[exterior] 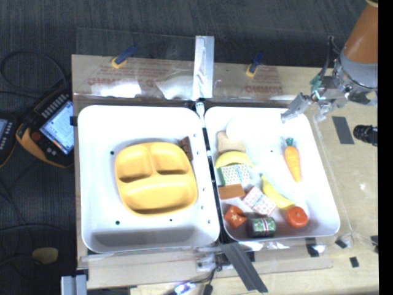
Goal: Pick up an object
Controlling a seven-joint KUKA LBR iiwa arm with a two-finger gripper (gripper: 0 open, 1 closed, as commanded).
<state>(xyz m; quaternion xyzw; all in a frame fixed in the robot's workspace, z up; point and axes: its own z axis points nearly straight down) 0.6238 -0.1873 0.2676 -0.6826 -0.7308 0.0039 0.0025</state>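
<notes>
Dark labelled can (261, 227), writing unreadable, beside tomato (296, 216), claw (299, 106) state unclear

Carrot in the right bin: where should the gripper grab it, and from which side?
Probably across the thick orange middle of the carrot, coming straight down from above. It lies flat and lengthwise, green top toward the far wall, tip toward the tomato. White bin floor shows on both long sides, so fingers could fit there. The gripper is above the bin's far right corner.
</notes>
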